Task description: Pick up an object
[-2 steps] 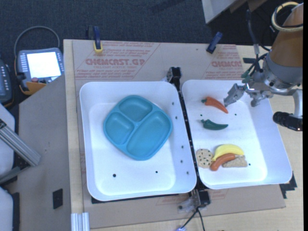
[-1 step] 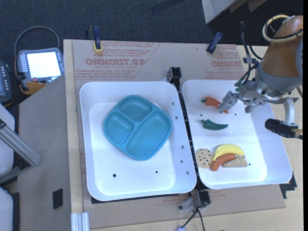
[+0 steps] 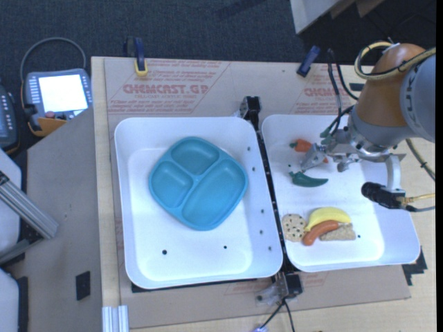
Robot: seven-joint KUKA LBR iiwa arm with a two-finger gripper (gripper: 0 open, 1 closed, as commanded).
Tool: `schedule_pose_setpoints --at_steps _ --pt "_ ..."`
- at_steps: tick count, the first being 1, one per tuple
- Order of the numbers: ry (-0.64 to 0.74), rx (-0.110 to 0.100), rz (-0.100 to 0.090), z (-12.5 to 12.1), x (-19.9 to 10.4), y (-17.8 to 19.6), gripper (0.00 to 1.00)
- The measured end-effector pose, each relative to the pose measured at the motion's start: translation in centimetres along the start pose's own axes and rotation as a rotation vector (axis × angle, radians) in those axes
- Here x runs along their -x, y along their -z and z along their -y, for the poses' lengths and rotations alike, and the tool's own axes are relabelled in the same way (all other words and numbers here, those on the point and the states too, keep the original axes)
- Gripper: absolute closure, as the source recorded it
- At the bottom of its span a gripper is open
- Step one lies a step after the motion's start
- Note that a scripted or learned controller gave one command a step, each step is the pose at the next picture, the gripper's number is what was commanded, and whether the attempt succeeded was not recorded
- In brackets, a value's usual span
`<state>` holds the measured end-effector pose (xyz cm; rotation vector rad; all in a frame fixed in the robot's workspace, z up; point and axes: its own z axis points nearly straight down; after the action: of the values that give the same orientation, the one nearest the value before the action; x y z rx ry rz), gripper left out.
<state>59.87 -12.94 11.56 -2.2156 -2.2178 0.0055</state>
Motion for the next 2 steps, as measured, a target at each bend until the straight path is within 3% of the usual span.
schedule_pose_setpoints --at_steps 1,2 --pt "-0.001 0.008 0.002 -0.1 0.1 1.4 1.00" --pt "-0.001 0.013 0.004 0.1 0.1 5.8 1.00"
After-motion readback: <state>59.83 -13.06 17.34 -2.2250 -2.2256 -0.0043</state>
